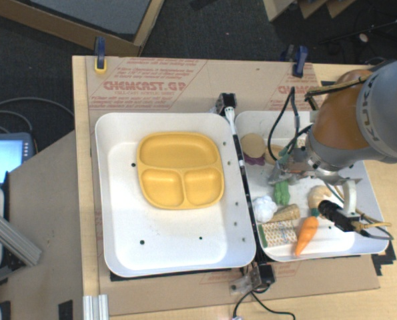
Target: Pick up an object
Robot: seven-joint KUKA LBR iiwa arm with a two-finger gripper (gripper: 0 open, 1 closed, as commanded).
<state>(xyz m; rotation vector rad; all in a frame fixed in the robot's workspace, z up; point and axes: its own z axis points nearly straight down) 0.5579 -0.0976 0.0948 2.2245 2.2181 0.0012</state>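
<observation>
Grey arm is reaching into the right bin; tool is hovering near the green object, grip state impossible to tell; next, judging, it is needing a descent.

Arm reaching in from the right, bent low

The grey arm enters at the right edge; its orange band sits above the wrist, which points down and leftward. The claw hangs beneath the wrist, largely hidden by the arm and the black cables running along it.
</observation>
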